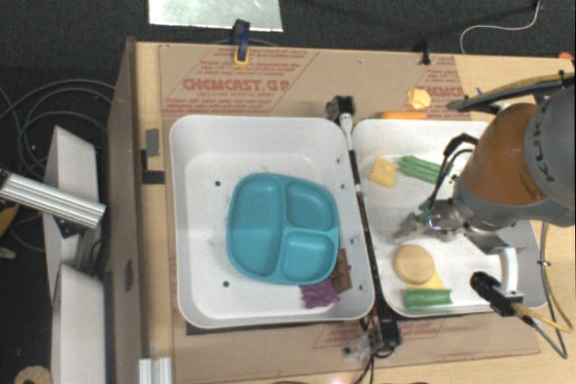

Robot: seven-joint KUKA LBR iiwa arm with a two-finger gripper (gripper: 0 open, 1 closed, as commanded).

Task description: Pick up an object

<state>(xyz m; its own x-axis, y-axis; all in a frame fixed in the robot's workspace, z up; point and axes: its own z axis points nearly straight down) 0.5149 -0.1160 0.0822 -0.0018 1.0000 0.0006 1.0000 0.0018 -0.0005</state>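
Over right bin, gripper spread open, holding nothing, above tan disc

Beside the teal divided plate in the white left bin lie a purple piece and a brown one, while right of it the white right bin holds a pale yellow wedge, a green pod, a tan disc and a green-and-yellow piece.

Round tan disc lies flat — right bin's near side.
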